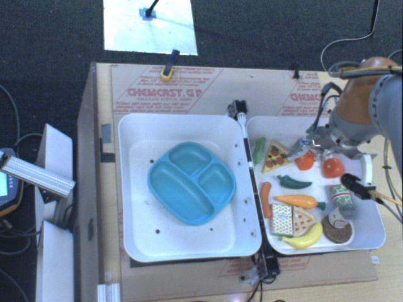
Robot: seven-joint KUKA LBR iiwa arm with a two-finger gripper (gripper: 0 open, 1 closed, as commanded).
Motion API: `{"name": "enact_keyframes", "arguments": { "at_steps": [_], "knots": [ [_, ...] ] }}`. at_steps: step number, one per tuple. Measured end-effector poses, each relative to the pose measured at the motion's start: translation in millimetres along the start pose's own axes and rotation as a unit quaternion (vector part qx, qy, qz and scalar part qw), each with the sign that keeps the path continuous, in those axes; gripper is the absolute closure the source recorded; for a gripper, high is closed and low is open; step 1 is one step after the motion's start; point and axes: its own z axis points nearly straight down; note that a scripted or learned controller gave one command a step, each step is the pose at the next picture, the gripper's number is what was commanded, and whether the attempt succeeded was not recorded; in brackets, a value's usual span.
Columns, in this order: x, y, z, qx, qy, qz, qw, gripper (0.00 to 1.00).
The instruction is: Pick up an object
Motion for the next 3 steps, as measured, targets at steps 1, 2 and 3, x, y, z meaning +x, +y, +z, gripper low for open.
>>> {"name": "enact_keyframes", "arguments": {
  "at_steps": [1, 2, 3],
  "knots": [
    [0.2, 1.1, -9.6, 0.0, 0.0, -0.001, 1.0, 1.0],
    [0.1, 0.9, -9.3, 0.0, 0.0, -0.001, 1.0, 0.0],
    [-36.8, -54.5, 4.9, 0.004, -0.001, 0.001, 1.0, 0.0]
  ]
}}
